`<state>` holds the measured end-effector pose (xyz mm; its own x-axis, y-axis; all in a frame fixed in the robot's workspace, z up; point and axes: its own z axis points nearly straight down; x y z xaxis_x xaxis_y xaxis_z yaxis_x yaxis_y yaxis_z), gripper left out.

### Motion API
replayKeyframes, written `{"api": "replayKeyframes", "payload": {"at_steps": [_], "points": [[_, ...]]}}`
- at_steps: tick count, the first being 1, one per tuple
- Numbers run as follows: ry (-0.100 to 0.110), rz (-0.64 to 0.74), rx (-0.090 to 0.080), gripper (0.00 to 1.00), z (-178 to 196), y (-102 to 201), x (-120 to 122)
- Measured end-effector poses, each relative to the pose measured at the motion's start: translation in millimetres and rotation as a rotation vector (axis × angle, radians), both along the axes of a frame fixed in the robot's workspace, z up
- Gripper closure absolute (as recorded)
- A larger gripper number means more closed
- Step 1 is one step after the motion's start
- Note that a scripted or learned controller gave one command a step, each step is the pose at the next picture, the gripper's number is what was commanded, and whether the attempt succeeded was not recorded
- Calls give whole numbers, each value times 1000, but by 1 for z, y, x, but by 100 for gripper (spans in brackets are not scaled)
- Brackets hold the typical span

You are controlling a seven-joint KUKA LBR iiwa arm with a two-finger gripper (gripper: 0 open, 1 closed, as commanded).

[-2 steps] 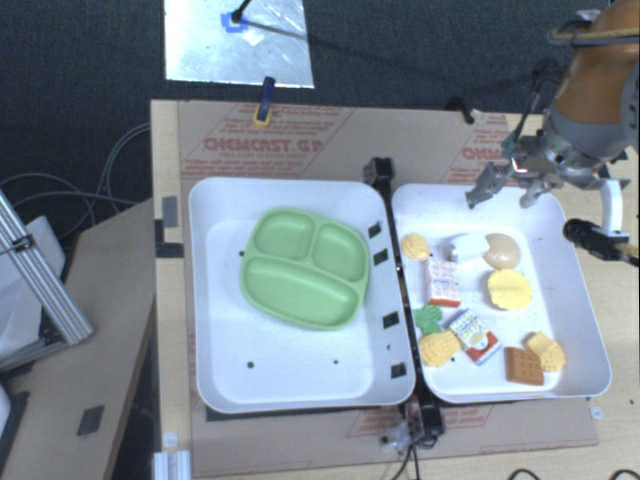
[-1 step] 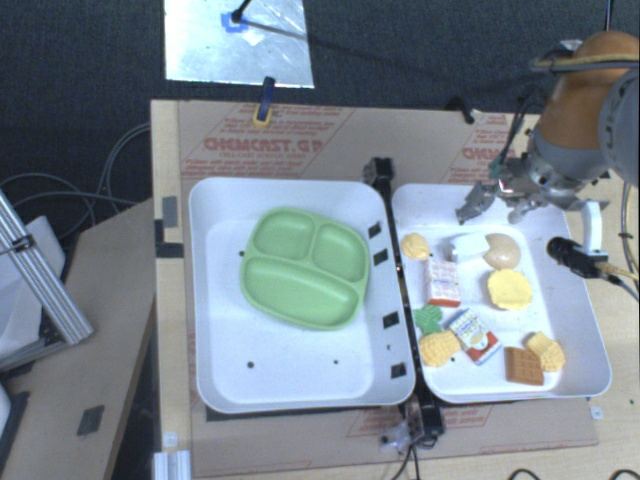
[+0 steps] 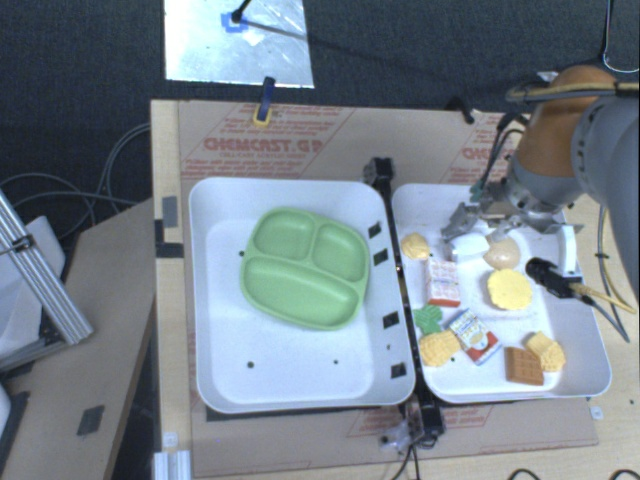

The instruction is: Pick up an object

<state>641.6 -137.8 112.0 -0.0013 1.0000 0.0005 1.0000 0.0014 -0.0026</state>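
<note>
My gripper (image 3: 464,228) hangs low over the far part of the right bin (image 3: 590,368), on the grey arm with the orange band (image 3: 548,143). Nothing shows in its grasp. Just left of it lies a pale yellow lump (image 3: 414,246), and a beige egg-like piece (image 3: 502,255) lies to its right. A red and white packet (image 3: 443,282) sits just in front of it. Nearer the front are a yellow round piece (image 3: 510,290), a small green item (image 3: 428,318), a yellow cracker (image 3: 438,348), a blue and red packet (image 3: 473,335), a brown waffle (image 3: 522,365) and another yellow cracker (image 3: 546,351).
The left bin (image 3: 225,368) holds a green divided plate (image 3: 305,268). A black divider (image 3: 392,268) runs between the two bins. A shiny sheet (image 3: 235,28) lies beyond the bench, and a metal frame (image 3: 40,278) stands at the left.
</note>
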Motion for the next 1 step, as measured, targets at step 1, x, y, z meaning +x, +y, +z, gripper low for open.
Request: {"api": "replayKeyframes", "payload": {"at_steps": [1], "points": [[-3,1,-1,0,-28,1,1]]}}
